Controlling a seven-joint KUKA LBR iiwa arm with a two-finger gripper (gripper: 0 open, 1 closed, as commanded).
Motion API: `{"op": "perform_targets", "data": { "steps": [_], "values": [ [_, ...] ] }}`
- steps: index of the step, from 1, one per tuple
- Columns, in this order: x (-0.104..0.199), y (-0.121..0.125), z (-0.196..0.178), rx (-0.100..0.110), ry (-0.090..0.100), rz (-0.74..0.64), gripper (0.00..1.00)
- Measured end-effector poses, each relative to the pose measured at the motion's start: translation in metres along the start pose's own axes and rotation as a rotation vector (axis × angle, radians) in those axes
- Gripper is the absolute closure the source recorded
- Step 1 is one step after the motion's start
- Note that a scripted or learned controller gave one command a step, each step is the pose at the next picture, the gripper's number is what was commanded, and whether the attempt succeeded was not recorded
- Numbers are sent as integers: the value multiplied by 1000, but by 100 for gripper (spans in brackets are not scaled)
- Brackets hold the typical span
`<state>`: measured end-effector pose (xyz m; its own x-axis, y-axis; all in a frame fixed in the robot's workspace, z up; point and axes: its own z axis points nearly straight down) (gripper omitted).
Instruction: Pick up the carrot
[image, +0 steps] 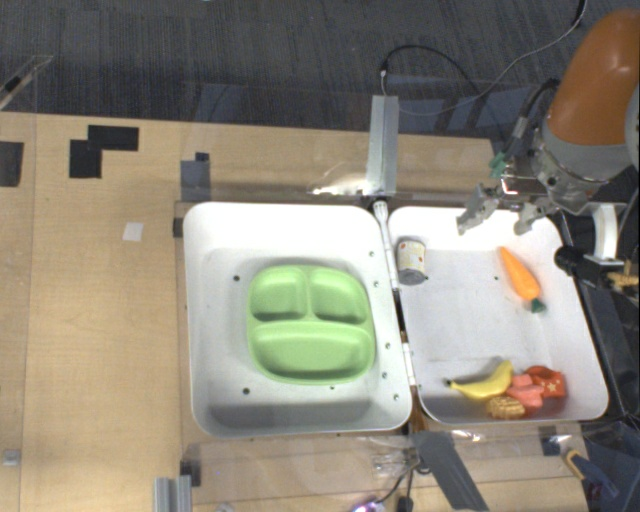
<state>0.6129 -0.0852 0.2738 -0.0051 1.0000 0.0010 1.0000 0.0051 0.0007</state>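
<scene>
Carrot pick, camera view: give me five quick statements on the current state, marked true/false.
1. The carrot lies in the right bin. True.
2. The gripper holds the carrot. False: it hangs open above the bin's far edge, with the carrot apart on the floor.
3. The green tray sits in the left bin. True.
4. The banana lies on the green tray. False: it is in the right bin's near corner.
5. A small can stands near the divider. True.

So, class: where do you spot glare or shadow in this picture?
Camera view: glare on the bench behind the left bin; soft shadow under the green tray; the carrot is evenly lit; the gripper is slightly soft.
</scene>
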Motion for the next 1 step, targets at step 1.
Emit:
{"op": "perform_targets", "data": {
  "steps": [1],
  "values": [
    [-35,2,-32,-7,-3,-165,0]
  ]
}}
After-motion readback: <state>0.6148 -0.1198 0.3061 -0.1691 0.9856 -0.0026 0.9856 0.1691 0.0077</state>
